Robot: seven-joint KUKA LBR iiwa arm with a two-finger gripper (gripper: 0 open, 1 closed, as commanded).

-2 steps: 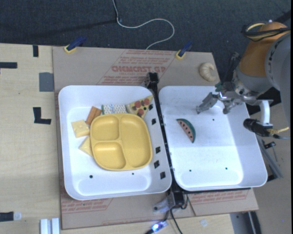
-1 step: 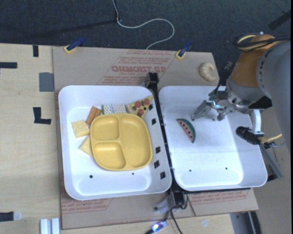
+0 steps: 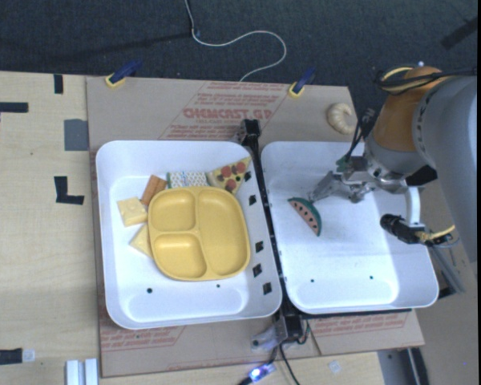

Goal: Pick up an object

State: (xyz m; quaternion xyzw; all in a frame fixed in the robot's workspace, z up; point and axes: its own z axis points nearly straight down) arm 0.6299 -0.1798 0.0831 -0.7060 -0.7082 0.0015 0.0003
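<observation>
Wooden bench top (image 3: 32,239) with black tape marks at far left, dark carpet (image 3: 80,14) beyond it with a thin white cable (image 3: 248,40) looping across. Brown cardboard sheet (image 3: 224,111) with red print lying under both bins, clipped at its far edge by two blue-and-yellow clamps (image 3: 122,74).

In the left bin (image 3: 116,295): a yellow divided plate (image 3: 199,233) filling the middle, with a pale cracker square (image 3: 131,212) and a brown wafer piece (image 3: 152,188) touching its left rim, and a pizza-like toy slice (image 3: 232,172) plus a small patterned piece at its far edge.

In the right bin (image 3: 361,287): a watermelon slice toy (image 3: 307,215) lying flat on the bin floor toward the left, far half, long axis running diagonally from upper left to lower right, green rind along the lower right edge, red flesh with dark seeds facing up.

Just right of the slice, slightly farther back, the gripper (image 3: 322,189), angled down and to the left, tips near the slice but apart from it; fingers spread, nothing between them. Behind, a beige rounded object (image 3: 341,117) on the cardboard outside the bin. Grey arm (image 3: 453,135) with orange band (image 3: 397,123) at far right.
</observation>
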